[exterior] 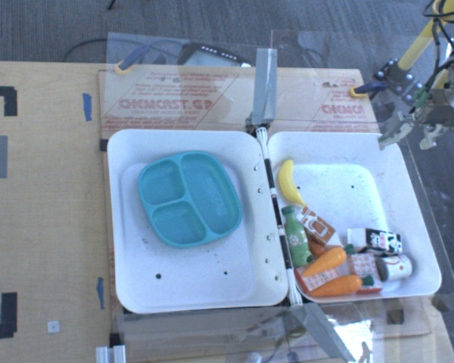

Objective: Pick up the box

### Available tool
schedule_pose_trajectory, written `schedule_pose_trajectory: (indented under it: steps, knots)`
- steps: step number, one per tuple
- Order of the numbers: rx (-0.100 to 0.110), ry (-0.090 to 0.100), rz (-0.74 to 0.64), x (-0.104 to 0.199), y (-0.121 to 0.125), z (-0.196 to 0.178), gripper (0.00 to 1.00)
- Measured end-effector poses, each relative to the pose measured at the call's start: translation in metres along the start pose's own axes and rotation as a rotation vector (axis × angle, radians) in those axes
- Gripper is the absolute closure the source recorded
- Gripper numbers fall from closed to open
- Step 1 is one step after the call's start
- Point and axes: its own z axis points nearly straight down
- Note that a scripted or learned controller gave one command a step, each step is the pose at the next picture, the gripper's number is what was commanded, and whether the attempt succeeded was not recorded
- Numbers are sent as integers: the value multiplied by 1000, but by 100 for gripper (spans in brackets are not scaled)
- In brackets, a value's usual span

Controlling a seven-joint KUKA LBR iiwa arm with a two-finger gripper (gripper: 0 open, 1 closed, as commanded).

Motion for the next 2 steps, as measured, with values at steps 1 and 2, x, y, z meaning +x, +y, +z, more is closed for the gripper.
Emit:
schedule_pose_trajectory:
  steps: [1,2]
  knots:
    - [3,1,322,79,-32,131,0]
    - [-4,0,192,101,-19,190,0]
